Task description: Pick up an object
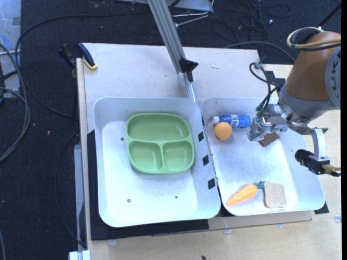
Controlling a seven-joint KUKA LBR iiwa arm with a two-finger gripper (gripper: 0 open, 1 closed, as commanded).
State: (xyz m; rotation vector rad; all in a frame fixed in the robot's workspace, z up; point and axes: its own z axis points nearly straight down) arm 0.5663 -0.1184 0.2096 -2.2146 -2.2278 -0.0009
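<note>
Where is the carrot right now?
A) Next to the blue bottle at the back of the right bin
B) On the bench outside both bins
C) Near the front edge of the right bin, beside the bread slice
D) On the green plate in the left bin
C: the carrot lies near the right bin's front edge, just left of the bread slice.

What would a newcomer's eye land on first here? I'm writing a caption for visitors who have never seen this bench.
Likely the green divided plate, sitting alone in the left bin. Next, the grey and orange arm reaching in from the right, its gripper low over the right bin near a blue bottle and an orange ball. A toy carrot and a tan slice of bread lie at that bin's near edge.
</note>
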